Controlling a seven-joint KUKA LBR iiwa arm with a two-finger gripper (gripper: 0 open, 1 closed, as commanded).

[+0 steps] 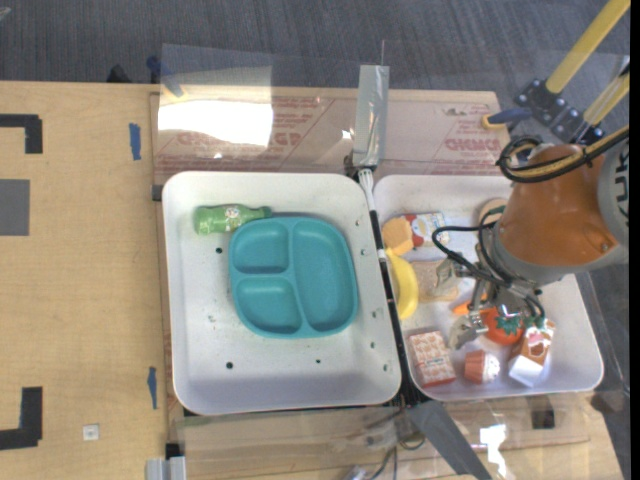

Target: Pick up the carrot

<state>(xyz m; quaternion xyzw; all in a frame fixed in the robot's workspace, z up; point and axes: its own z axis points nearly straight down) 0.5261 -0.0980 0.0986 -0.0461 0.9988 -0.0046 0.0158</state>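
Teal: one tray (295, 274), beside one green bottle (230, 217).

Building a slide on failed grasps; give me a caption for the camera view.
Gripper lowered over the carrot amid toy food in the right bin; teal tray in the left bin.

The orange carrot (499, 326) lies in the right bin, partly hidden under the gripper

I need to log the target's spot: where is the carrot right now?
In the camera view the carrot lies in the right bin, directly under the tool, right of the banana and above the small cartons.
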